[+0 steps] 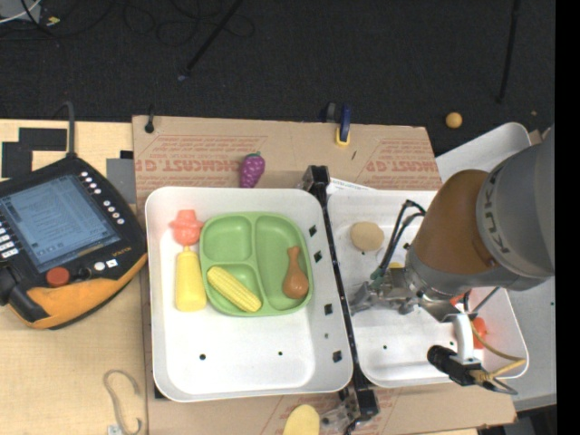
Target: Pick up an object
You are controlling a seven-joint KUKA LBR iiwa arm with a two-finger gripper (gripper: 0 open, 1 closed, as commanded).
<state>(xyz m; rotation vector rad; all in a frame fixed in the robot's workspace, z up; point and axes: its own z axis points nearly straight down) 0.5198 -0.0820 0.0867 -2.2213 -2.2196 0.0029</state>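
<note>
In the right bin (426, 370) one loose object shows plainly: a round tan piece, like a small cookie (367, 236). It lies on the white floor in the upper left part of this bin, close to the divider between the two bins. Something small and red-orange (478, 329) shows at the right side of the same bin, mostly hidden by the arm, and I cannot tell what it is.

The gripper (385, 295) is low over the middle of the right bin, below the cookie in the frame and apart from it. How the gripper is set, wide or narrow, I cannot tell, because the metal parts blur together, and I see no object in it. Above it is the orange band (453, 229) and the big grey body of the arm (526, 211), coming in from the right side of the frame.

The left bin (236, 361) carries a green divided plate (254, 238) in its upper half. A yellow corn cob (234, 288) lies in the lower left compartment of the plate and a brown drumstick (295, 275) in the right compartment. Just left of the plate there are a yellow bottle (188, 281) and above it a pink-red toy (185, 227).

Outside the bins, a purple grape toy (252, 169) lies on the cardboard above the left bin. A control pendant (63, 234) with a screen sits at the left edge, and a yellow object (302, 420) is at the bottom edge.
</note>
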